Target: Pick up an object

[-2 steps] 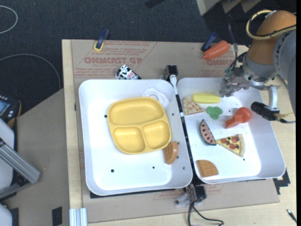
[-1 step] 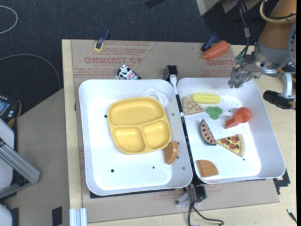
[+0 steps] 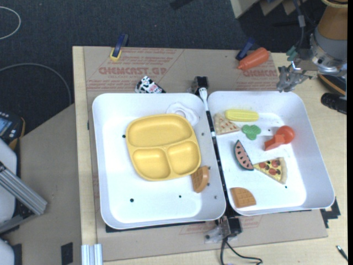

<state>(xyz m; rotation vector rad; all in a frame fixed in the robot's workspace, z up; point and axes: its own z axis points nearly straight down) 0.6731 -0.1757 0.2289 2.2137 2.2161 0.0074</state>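
Your end effector hovers above the right bin's far rim; grip state unclear, nothing picked yet.

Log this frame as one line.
gripper: above right bin's far rim, holding nothing seen | food toys in bin untouched | left bin: yellow plate

A: From where does the camera look?
B: From above the surface, tilted down, standing well back.
A: What falls in frame?
B: The left bin, the right bin, and dark floor beyond.
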